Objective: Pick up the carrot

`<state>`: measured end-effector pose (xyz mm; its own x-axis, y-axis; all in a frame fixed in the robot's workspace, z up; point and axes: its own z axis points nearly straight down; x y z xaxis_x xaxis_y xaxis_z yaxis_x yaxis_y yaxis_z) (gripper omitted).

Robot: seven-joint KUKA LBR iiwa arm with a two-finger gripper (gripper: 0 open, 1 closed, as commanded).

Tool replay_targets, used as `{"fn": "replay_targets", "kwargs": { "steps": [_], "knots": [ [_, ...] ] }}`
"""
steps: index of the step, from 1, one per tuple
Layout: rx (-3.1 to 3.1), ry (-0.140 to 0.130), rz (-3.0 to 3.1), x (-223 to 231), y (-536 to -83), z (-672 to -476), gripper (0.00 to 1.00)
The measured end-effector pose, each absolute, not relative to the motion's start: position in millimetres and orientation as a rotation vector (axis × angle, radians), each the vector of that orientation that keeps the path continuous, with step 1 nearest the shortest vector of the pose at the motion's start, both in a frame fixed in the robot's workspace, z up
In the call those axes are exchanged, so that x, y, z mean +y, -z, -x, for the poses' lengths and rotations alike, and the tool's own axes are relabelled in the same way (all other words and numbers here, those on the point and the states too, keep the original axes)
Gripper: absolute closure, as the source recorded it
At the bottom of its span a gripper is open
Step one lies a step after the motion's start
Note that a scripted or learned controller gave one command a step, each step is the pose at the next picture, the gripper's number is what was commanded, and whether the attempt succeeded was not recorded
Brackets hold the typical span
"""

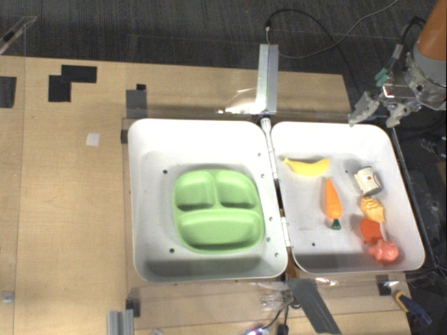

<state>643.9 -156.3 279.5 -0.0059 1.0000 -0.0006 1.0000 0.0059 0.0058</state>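
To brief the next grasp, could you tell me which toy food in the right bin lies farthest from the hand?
The pink toy in the near right corner; the hand hovers over the bin's far rim, and the banana and carrot lie closer.

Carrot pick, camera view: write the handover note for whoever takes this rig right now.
Gripper: two fingers spread apart, nothing between them, poised at the far right corner of the right-hand shallow white bin, off its rim.
Carrot: the orange tapered carrot with a dark green tip lies flat near the middle of that bin, tip toward the near edge. The yellow banana lies just beyond it, apart from it.
Other items crowd the bin's right side, clear of the carrot.
The green three-section plate sits in the left-hand white bin.
Done: nothing; carrot untouched.
Left: move over the carrot, descend, grasp, lift.
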Motion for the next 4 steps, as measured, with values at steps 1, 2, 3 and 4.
{"fn": "replay_targets", "kwargs": {
  "steps": [1, 2, 3, 4],
  "knots": [
    [2.133, -0.007, -2.298, -162.4, -339.4, -648.3, 0.00],
    [2.198, -0.004, -2.241, -144.1, -180.1, -615.0, 0.00],
    [2.245, -0.003, -2.196, -85.3, -132.9, -554.2, 0.00],
    [2.339, -0.013, -2.083, -98.2, -89.8, -599.3, 0.00]
  ]
}}
